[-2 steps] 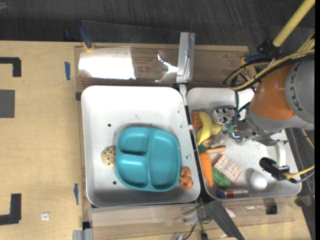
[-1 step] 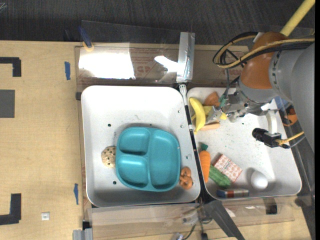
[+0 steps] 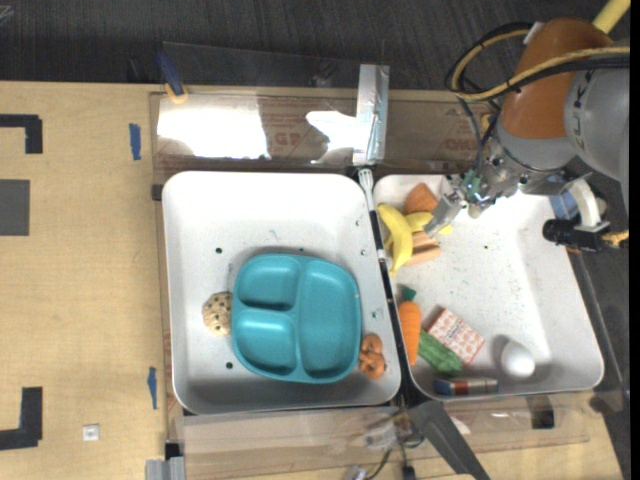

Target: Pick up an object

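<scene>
- The arm's gripper (image 3: 447, 211) hangs over the upper left corner of the right bin (image 3: 520, 268), just above a banana (image 3: 396, 230) and a small orange object (image 3: 421, 199); whether its fingers are spread or closed cannot be told.
- A carrot (image 3: 410, 330), a patterned box (image 3: 456, 334), a green piece (image 3: 438, 353), a marker (image 3: 464, 385) and a white egg (image 3: 517, 358) lie along that bin's lower edge.
- The left bin (image 3: 270, 208) holds a teal divided plate (image 3: 296, 314), a cookie (image 3: 217, 312) touching its left rim.

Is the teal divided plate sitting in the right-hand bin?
No, the teal divided plate lies in the left bin, while the banana and carrot are in the right bin.
</scene>
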Tool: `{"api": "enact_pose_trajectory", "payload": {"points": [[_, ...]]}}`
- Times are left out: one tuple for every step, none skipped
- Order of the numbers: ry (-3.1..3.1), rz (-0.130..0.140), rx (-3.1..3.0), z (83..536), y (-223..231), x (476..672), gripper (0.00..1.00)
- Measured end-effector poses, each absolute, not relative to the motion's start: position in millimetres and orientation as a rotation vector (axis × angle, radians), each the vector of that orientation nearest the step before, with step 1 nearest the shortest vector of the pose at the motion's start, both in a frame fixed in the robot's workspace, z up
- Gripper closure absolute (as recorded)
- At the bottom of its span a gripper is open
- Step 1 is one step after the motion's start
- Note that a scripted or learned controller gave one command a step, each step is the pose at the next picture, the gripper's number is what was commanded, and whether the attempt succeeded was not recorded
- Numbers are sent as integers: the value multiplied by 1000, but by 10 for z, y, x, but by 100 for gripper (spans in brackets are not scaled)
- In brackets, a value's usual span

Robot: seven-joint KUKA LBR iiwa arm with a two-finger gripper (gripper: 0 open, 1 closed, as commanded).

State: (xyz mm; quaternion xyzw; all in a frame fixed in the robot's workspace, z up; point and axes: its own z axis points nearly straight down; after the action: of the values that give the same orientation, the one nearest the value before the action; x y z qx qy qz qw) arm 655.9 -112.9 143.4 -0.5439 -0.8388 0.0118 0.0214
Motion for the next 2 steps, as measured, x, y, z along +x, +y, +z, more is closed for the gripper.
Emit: {"api": "enact_pose_trajectory", "payload": {"points": [[-2696,-3,-1633,2687,-1432,5964,0],[-2781,0,-1456,1380,-1424,5992,0]]}}
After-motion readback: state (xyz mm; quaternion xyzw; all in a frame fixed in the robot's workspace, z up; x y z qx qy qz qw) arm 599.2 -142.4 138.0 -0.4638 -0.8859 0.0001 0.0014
